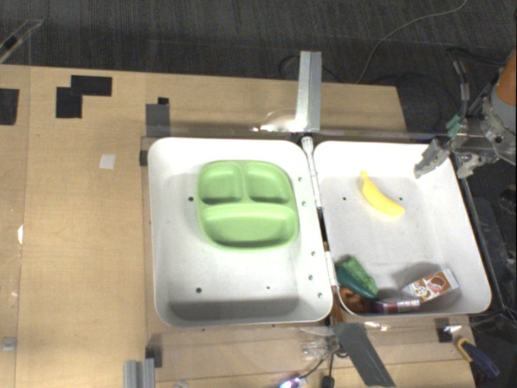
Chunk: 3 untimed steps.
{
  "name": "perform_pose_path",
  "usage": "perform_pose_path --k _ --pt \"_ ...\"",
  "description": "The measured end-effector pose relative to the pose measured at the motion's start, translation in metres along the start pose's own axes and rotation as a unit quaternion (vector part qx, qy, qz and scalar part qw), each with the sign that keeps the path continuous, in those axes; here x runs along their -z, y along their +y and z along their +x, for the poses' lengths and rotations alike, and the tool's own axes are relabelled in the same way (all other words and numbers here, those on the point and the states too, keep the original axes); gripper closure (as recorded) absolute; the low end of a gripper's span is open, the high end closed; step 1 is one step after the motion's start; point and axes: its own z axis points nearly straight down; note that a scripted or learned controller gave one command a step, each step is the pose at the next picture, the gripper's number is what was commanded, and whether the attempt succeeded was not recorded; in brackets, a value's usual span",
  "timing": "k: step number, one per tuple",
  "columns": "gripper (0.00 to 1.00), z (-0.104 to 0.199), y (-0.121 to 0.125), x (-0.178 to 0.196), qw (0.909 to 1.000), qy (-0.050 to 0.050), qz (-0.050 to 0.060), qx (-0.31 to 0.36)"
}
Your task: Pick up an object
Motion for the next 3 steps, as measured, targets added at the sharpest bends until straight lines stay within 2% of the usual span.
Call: perform_pose_path --k 1,2,3 --pt "0.0 0.021 0.051 -0.147 0.9991 0.0 0.001 0.041" --pt "0.0 0.033 0.034 -0.173 0.9966 -0.001 -0.004 0.082" --pt "1.0 0.035 0.037 -0.16 0.9966 0.0 -0.008 0.082"
